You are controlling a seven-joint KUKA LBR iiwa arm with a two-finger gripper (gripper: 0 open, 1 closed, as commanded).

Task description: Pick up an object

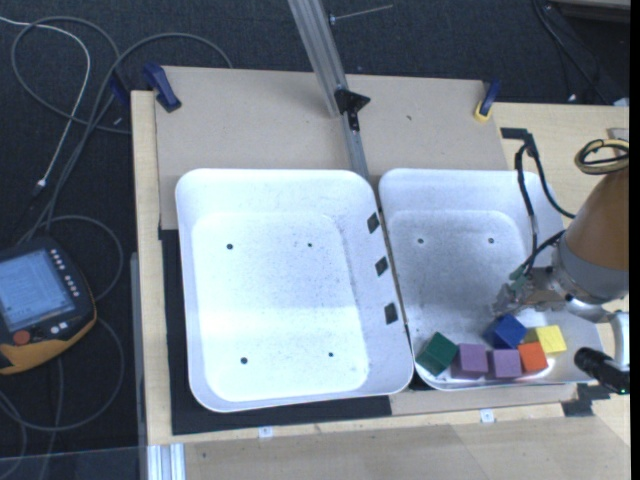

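Several small blocks crowd the front right corner of the right bin [450, 180]: a green one [437, 352], two purple ones [472, 360] [506, 364], a blue one [508, 330], a yellow one [551, 340] and an orange one [534, 359]. The arm's orange band [605, 230] leans in from the right edge. My gripper [518, 293] hangs low inside the right bin, just behind and above the blue block. I see nothing held in it; its tip is small and dark against the bin.
The left bin [270, 183] lies beside the right one, with dark clips [381, 265] along the shared wall. A metal pole [315, 38] slants down to the back of the bench. A teach pendant [35, 298] and cables lie on the floor at left.
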